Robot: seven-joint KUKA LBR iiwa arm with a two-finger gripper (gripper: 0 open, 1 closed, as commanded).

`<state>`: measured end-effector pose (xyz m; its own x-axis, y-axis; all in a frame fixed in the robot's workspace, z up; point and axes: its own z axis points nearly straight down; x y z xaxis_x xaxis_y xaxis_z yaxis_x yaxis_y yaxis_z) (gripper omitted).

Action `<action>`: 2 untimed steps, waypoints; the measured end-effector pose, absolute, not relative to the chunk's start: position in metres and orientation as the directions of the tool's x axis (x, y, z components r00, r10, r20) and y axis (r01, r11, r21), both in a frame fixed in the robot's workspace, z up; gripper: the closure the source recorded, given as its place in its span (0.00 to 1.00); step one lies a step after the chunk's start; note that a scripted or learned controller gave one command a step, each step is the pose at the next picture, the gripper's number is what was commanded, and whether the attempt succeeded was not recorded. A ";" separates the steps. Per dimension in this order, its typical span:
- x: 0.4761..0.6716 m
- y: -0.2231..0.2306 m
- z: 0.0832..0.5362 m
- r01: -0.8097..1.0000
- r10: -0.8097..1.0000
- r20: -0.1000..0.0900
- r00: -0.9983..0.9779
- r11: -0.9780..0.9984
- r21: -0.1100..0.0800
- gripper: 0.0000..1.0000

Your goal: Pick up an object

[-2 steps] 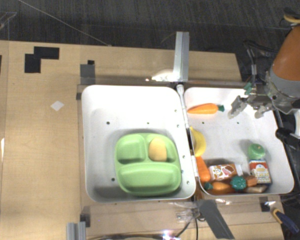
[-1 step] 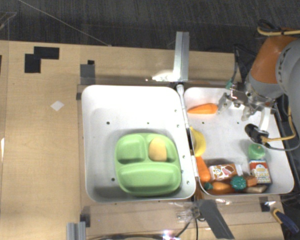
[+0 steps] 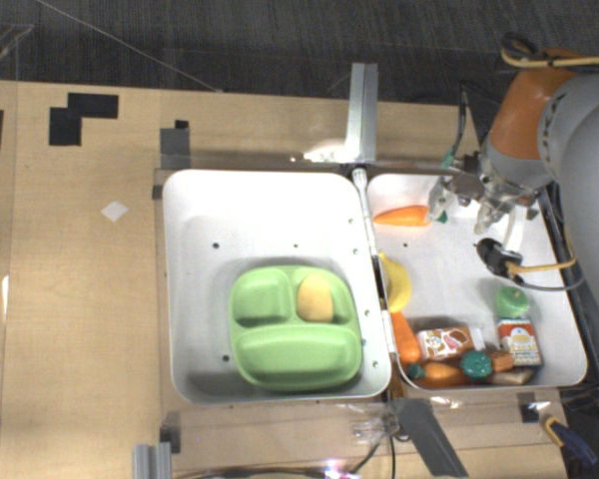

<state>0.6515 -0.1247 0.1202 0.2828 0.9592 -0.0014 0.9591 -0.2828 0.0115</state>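
Note:
My gripper (image 3: pixel 462 210) hangs over the back of the right bin (image 3: pixel 564 352), open, with nothing between its fingers. An orange carrot (image 3: pixel 401 217) lies just left of it, close to the left fingertip. Further forward in that bin are a yellow banana (image 3: pixel 398 282) against the left wall, a second orange carrot (image 3: pixel 406 339), a small printed box (image 3: pixel 445 342), a teal round piece (image 3: pixel 476 365) and a small jar with a green lid (image 3: pixel 515 329). A black cable loop (image 3: pixel 494 255) droops below the wrist.
The left bin (image 3: pixel 210 228) holds a green divided plate (image 3: pixel 290 352) with a yellow-brown rounded fruit (image 3: pixel 316 297) in its upper right compartment. A metal post (image 3: pixel 362 118) stands behind the wall between the bins. The arm's orange band (image 3: pixel 524 113) rises at the right.

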 end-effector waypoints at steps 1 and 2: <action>0.630 -0.100 0.090 0.960 0.960 0.000 0.280 -0.280 0.011 0.00; 0.556 -0.090 0.092 0.959 0.959 0.005 0.284 -0.284 0.013 0.00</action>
<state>0.5558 -0.0903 0.0920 0.2844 0.9587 0.0046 0.9586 -0.2844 0.0133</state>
